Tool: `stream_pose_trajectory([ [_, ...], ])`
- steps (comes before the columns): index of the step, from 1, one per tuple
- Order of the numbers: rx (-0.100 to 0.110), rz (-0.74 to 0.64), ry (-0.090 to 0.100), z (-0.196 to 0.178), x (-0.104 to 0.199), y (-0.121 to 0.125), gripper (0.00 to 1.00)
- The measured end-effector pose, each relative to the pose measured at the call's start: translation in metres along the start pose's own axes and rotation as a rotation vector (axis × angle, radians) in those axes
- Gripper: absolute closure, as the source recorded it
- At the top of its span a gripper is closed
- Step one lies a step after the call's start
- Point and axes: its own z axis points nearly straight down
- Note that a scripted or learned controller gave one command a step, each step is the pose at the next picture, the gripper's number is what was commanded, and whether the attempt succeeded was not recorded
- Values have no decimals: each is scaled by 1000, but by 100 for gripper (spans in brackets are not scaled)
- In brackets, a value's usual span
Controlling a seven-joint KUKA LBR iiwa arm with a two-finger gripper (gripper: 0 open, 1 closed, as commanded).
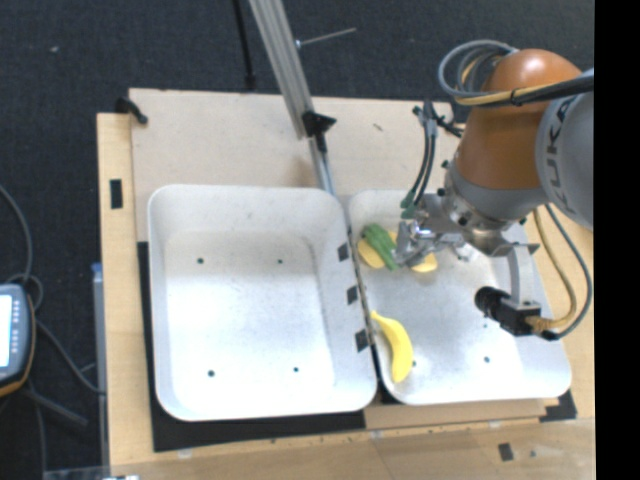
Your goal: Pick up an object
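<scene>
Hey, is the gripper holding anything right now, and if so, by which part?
Cannot be told. The gripper sits low in the right bin among a green item and yellow pieces.

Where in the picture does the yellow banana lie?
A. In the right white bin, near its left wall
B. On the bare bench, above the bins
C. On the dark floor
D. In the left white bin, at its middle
A. The yellow banana lies inside the right white bin, close to the wall that it shares with the left white bin.
</scene>
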Motion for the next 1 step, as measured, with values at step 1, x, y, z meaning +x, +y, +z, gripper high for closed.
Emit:
stream_pose_trajectory([
  [1, -3, -2, 1, -4, 50, 2, 100],
])
